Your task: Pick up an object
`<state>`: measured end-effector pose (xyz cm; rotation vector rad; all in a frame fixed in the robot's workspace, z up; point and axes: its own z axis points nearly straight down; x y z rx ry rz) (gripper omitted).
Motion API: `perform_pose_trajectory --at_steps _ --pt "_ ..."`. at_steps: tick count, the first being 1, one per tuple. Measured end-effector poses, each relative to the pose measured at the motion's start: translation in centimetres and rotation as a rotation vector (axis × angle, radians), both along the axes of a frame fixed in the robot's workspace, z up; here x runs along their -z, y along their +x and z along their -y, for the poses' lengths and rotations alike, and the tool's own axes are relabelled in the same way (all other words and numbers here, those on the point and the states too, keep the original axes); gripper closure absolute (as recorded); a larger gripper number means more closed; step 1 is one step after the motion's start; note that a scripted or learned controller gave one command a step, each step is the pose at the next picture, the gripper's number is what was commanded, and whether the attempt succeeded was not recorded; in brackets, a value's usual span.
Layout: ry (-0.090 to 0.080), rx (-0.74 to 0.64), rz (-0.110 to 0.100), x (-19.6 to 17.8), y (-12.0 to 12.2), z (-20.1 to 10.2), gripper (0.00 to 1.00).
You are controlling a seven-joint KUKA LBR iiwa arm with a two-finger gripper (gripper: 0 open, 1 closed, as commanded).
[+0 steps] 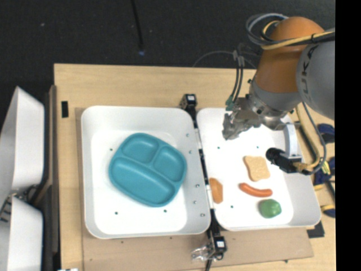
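The gripper (232, 127) hangs over the far left part of the right bin (302, 216), and whether it is wide or narrow I cannot tell, though nothing shows in it; taking the slice of toast (256, 167) as landmark, the gripper sits up and left of it and well apart; the sausage (255, 189) lies just below the toast, the green ball (270, 208) below that, the orange piece (216, 190) to its lower left against the bin's wall; a straight descent would likely close on bare floor; the round ball could roll off; the wall may block a finger beside the orange piece.
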<state>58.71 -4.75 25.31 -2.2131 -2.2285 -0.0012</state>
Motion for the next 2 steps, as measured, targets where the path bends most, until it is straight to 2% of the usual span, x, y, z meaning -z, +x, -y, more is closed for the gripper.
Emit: perform_pose_trajectory --at_steps 2 --pt "0.001 -0.002 0.002 -1.2 -0.7 -11.0 1.00"
